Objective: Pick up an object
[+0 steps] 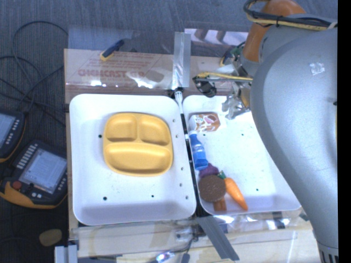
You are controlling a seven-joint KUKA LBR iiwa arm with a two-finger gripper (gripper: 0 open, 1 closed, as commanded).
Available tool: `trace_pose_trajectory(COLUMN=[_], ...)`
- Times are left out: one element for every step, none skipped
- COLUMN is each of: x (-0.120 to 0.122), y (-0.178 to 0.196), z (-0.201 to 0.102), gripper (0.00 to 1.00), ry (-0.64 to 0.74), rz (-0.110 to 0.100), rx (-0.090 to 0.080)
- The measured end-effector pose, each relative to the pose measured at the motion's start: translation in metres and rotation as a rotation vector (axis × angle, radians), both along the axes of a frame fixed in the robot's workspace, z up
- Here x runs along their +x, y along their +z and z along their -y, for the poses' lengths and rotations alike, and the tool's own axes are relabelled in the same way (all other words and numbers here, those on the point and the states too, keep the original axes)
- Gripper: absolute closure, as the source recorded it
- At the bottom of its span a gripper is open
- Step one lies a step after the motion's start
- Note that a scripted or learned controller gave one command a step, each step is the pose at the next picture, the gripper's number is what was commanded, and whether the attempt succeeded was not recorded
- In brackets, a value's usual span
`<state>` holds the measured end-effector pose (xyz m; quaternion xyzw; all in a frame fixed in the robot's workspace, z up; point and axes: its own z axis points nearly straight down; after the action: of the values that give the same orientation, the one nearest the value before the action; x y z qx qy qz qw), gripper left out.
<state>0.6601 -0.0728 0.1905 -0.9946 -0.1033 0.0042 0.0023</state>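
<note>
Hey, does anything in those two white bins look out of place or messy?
Nothing spilled or broken. The yellow divided plate lies flat in the left bin. In the right bin, the toy carrot, brown round piece and blue bottle crowd against its left wall.

You can find red printed letters on the cardboard sheet [118,70] that lies along the far edge of the left bin [82,163], but they are too blurred to read. The small packet [207,123] in the far left corner of the right bin [263,163] carries a picture or print, and you cannot read any word on it. Nothing else bears legible text.
</note>
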Motion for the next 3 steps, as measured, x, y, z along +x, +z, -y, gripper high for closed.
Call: trace_pose_trajectory(x=[-0.004,-0.009,-0.009], y=[0.060,0.024,0.025], z=[0.016,-0.016,-0.015], gripper=[1.00,1.00,0.00], ry=[-0.003,0.000,-0.001], rz=[0.005,0.003,0.004], rx=[-0.004,-0.004,-0.003])
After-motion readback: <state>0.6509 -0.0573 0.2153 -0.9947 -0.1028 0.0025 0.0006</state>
